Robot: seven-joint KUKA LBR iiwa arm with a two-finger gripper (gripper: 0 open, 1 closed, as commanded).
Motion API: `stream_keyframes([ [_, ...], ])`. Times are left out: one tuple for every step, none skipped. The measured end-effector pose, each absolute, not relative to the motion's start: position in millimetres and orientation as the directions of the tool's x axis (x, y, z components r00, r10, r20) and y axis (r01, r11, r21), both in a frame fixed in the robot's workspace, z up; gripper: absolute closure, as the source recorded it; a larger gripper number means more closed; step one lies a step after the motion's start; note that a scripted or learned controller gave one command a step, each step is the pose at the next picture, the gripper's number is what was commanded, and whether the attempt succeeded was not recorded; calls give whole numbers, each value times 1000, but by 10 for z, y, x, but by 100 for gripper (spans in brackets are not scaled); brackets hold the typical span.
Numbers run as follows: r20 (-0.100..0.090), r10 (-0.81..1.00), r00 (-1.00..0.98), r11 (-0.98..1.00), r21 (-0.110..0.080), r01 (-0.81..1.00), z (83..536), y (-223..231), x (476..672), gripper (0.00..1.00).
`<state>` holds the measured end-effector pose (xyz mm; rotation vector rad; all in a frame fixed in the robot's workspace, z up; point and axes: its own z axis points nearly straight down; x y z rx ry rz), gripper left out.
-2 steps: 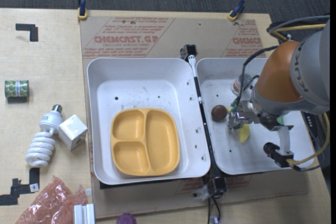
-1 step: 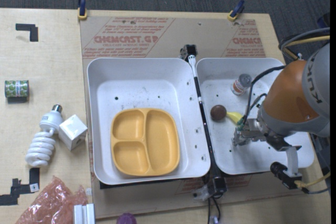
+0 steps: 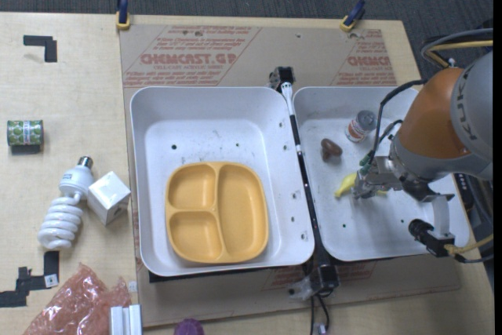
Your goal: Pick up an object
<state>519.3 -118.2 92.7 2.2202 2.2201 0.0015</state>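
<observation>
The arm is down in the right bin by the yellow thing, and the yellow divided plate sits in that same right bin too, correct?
Not quite. The arm's gripper is in the right bin by the yellow thing, but the camera view shows the yellow divided plate in the left bin.

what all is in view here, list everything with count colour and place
bins: 2, white, side by side on the bench
divided plate: 1, yellow-orange, in the left bin
banana-like object: 1, yellow, right bin, at the gripper
brown object: 1, right bin
small can: 1, red and white, right bin
light bulb: 1, white spiral, left of the bins
white cube: 1, beside the bulb
green can: 1, far left
clamps: 2, blue and yellow, board's far edge
gripper: 1, over the right bin
</observation>
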Motion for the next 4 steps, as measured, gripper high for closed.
stream_keyframes([
  [0,1000,2,-2,0,1000,923,-1228,4776,0],
  [-1,1000,-3,3,1,1000,928,-1050,5761,0],
  [0,1000,2,-2,0,1000,923,-1092,5141,0],
  [-1,1000,-3,3,0,1000,928,-1298,6142,0],
])
